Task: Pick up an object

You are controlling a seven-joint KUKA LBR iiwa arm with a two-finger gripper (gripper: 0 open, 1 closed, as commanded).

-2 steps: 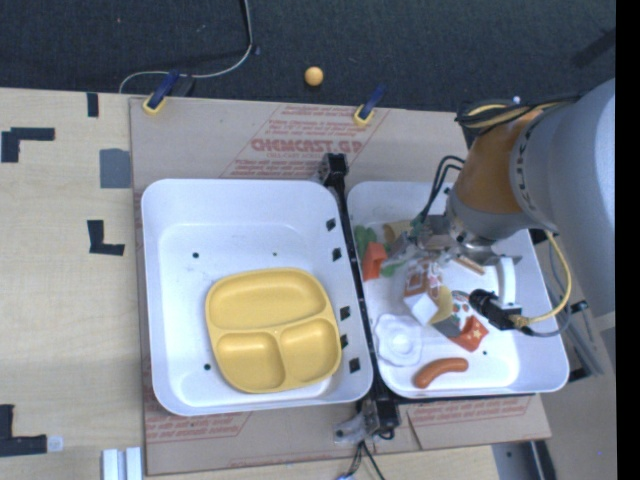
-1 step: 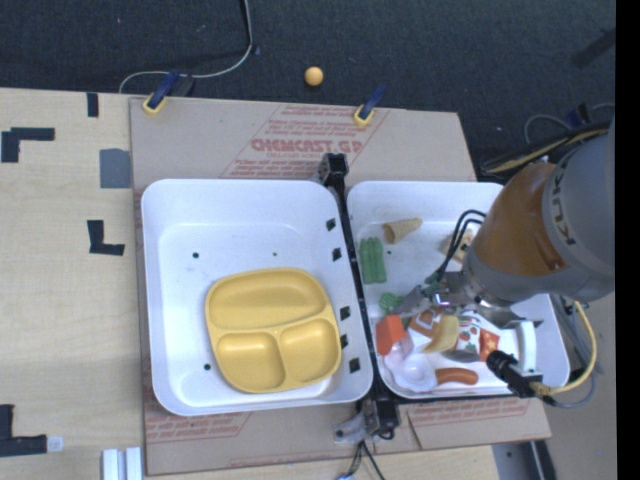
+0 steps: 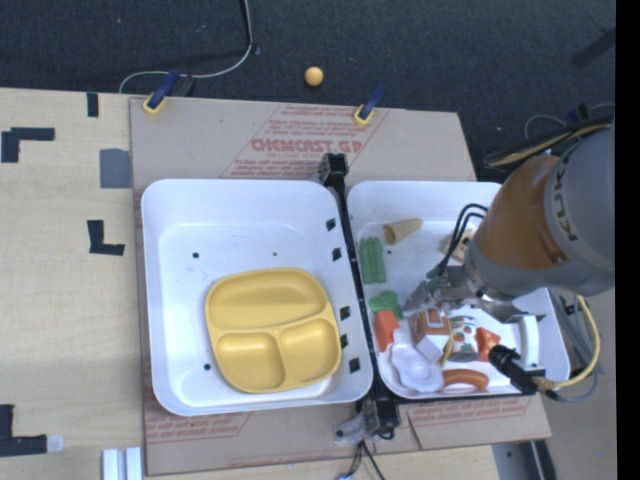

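While I watch from the one overhead view, these are my notes:

Hidden: my arm (image 3: 545, 223) comes in from the right and covers the right part of the right bin (image 3: 420, 196); its wrist blocks the spot where the hand (image 3: 437, 290) meets the clutter.
Hand state: I cannot tell whether the hand is spread or pressed together, nor whether anything sits in it.
Hard to make out: the pile just under the hand is a jumble of small orange, white and brown pieces (image 3: 450, 340) that I cannot name one by one.
Task things: the loose objects lie in the right bin: a green ridged block (image 3: 372, 260) by the divider, a smaller green piece (image 3: 385, 302) below it, an orange piece (image 3: 384, 330) under that, a tan cone (image 3: 402, 231) near the top, a white spoon-like shape (image 3: 415, 368) and a red sausage-like piece (image 3: 465, 378) at the front.
Writing: the cardboard sheet (image 3: 300, 143) under the bins carries red print; I read something like "CHEMCAST GP", the smaller lines too blurred to read.
Left bin: the left bin (image 3: 170, 268) holds a yellow divided plate (image 3: 272, 328).
Around: a small orange ball (image 3: 314, 75) lies on the dark floor beyond the desk (image 3: 60, 298); two clamps (image 3: 158, 98) grip the cardboard's far edge.
Cables: a white cable (image 3: 240, 28) runs across the floor at the top, and yellow and black wires trail at the arm's right.
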